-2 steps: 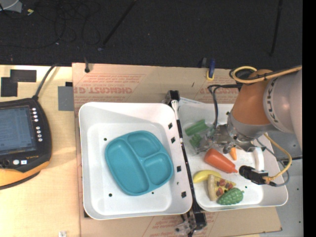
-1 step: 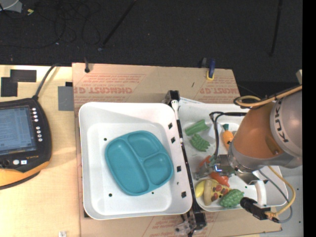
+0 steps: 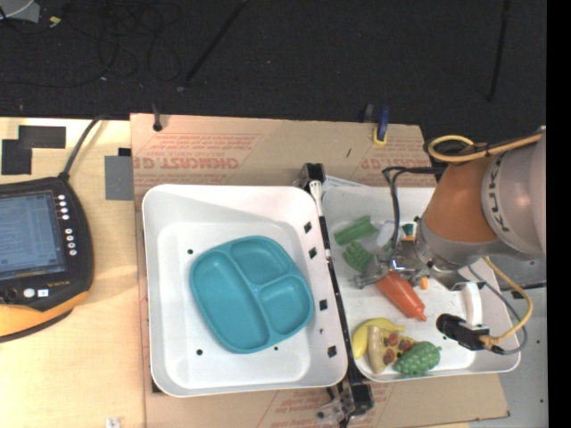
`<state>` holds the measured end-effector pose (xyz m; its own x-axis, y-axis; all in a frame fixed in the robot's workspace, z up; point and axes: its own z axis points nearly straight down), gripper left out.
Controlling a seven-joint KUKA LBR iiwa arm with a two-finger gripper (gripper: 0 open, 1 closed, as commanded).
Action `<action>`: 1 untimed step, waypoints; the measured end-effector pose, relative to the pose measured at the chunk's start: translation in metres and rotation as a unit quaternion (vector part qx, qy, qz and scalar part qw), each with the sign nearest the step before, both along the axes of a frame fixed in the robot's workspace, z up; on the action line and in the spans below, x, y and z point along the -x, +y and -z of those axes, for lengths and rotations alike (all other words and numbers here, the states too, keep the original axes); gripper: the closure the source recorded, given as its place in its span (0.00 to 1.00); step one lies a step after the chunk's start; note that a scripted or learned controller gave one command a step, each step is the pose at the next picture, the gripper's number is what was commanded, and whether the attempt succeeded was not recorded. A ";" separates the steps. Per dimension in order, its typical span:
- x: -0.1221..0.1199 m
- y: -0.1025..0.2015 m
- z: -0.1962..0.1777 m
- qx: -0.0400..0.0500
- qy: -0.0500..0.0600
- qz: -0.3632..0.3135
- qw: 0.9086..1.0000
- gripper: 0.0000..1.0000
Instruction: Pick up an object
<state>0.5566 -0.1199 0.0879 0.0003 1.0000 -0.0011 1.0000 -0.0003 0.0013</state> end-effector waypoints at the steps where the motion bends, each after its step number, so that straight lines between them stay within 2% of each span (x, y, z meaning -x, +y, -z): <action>1: 0.001 -0.001 -0.011 -0.001 0.001 0.003 1.000 1.00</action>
